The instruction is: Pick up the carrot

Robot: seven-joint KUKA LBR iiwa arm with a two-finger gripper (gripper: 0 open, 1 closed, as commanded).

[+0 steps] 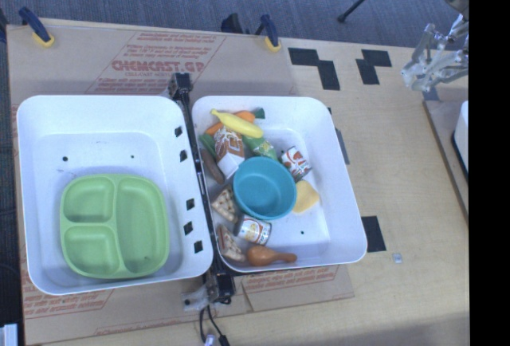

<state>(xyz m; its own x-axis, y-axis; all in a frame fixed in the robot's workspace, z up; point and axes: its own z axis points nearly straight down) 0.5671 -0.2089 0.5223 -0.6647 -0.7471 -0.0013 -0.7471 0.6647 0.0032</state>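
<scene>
The carrot [239,115] lies at the far end of the right bin [344,213], partly under the banana [237,124], beyond the blue bowl [264,187]. The gripper [434,69] hovers over the bench, well beyond that bin's far right corner, fingers apart and holding nothing.

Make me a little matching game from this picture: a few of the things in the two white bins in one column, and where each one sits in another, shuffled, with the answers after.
Things
1. green divided plate
2. blue bowl
3. banana
4. chicken drumstick

Places
A. near edge of the right bin
B. far end of the right bin, beside the carrot
C. left bin
D. middle of the right bin

Pairs: 1-C, 2-D, 3-B, 4-A
</scene>
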